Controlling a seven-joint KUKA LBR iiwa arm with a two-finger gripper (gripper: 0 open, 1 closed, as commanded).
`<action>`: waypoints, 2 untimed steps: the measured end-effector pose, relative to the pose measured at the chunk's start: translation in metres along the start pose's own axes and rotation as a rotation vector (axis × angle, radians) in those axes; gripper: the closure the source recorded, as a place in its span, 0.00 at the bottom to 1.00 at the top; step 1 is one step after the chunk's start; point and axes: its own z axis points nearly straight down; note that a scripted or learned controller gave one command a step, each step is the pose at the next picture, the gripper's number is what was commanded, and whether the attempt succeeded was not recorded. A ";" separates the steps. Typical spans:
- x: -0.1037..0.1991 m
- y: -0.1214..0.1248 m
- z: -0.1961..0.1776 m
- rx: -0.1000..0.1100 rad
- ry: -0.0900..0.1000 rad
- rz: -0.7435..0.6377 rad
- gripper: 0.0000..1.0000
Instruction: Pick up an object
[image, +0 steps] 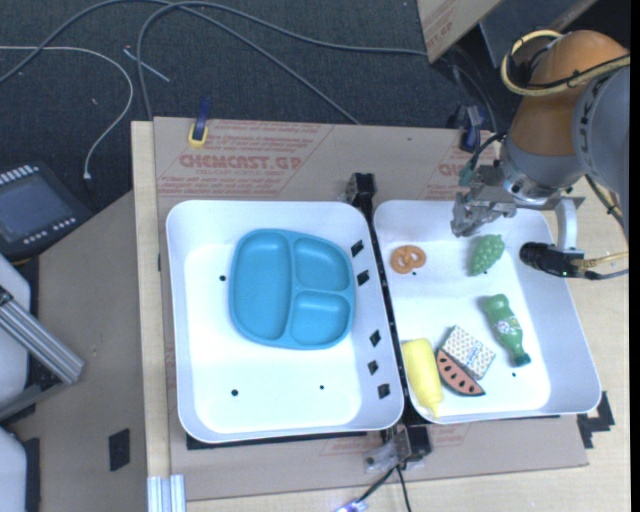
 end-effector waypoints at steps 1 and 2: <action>0.000 0.002 -0.055 -0.001 0.000 -0.001 1.00; 0.057 -0.023 -0.054 0.010 0.004 -0.005 1.00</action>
